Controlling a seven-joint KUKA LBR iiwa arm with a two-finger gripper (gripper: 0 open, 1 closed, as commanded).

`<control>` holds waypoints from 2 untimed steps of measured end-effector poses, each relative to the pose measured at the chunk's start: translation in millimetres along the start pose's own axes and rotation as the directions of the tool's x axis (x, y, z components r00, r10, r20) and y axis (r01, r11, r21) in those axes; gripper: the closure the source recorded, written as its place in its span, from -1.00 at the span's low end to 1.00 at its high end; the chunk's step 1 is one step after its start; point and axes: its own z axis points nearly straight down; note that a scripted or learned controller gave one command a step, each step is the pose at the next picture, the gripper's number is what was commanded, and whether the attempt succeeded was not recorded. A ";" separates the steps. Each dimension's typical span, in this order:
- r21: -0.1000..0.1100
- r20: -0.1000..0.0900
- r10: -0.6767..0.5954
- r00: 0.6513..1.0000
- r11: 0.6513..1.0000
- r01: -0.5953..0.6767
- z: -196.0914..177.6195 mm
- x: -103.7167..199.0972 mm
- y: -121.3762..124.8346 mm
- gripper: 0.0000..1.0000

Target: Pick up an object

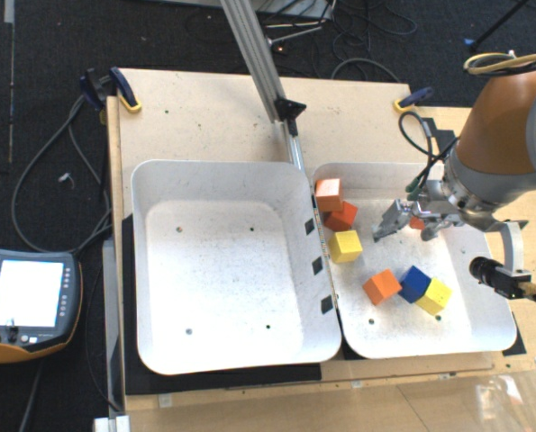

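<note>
The right bin (pixel 484 327) holds several small blocks. A pale orange block (pixel 328 190) and a red-orange block (pixel 342 214) sit by its left wall, with a yellow block (pixel 346 245) just in front of them. Nearer the front lie an orange block (pixel 382 285), a blue block (pixel 415 283) and a second yellow block (pixel 435 295). My gripper (pixel 407 223) hangs low over the bin's back middle, its fingers spread apart. A bit of a red block (pixel 417 224) shows between them, near the right finger; I cannot tell whether it is touched.
The left bin (pixel 150 241) stands beside the right one, sharing a raised middle edge. A slanted metal pole (pixel 258 61) comes down to the bins' back junction. A teach pendant (pixel 24 304) lies left of the bench. Cables (pixel 422 138) hang behind the arm.
</note>
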 end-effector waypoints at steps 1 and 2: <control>-0.003 0.003 0.008 1.000 1.000 -0.008 27.9 -2.1 -25.9 -1.00; -0.003 0.004 0.009 1.000 1.000 -0.009 69.2 -15.5 -25.2 -1.00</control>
